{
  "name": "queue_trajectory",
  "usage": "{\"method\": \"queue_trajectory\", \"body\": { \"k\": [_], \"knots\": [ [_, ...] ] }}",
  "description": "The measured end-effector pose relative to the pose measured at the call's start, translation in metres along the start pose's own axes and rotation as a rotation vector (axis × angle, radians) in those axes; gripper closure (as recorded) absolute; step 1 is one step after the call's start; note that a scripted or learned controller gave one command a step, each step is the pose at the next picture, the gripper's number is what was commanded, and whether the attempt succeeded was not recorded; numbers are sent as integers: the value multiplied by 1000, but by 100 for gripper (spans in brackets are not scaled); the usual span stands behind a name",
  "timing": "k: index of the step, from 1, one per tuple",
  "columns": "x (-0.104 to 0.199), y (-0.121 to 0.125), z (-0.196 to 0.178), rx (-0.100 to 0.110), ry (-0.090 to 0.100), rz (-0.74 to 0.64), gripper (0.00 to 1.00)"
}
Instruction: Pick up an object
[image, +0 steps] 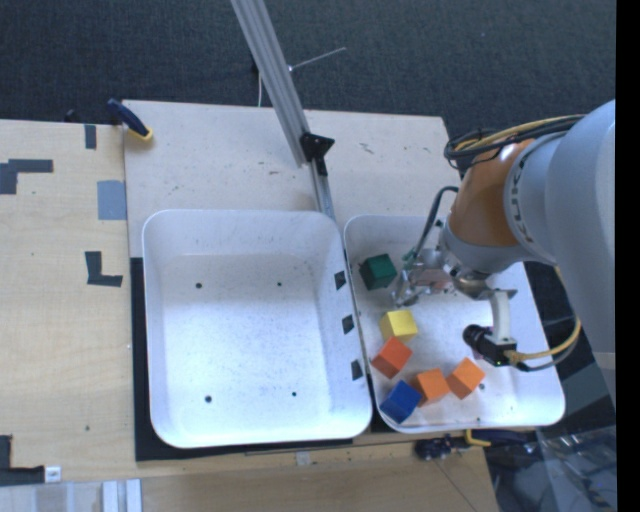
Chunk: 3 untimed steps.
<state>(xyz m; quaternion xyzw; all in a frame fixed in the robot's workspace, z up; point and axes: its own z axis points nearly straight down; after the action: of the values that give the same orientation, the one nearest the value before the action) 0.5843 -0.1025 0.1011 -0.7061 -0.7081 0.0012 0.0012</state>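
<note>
Six small matte cubes in the right white bin, green cube beside gripper, yellow cube just below it, gripper's grasp cannot be told, left bin glossy, speckled.

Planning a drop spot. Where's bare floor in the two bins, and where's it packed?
Left bin: its floor looks bare wall to wall. Right bin: crowded centre to near edge with the green block, yellow block, three orange blocks and blue block. The gripper hangs between green and yellow. A small free patch lies at its near-right corner.
</note>
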Motion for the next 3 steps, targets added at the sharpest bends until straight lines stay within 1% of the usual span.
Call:
{"method": "queue_trajectory", "body": {
  "k": [1, 2, 3],
  "knots": [
    [1, -8, -46, -6, 0, 1, 100],
    [0, -6, -88, -7, -1, 1, 100],
    [8, -12, -141, -8, -1, 0, 100]
  ]
}}
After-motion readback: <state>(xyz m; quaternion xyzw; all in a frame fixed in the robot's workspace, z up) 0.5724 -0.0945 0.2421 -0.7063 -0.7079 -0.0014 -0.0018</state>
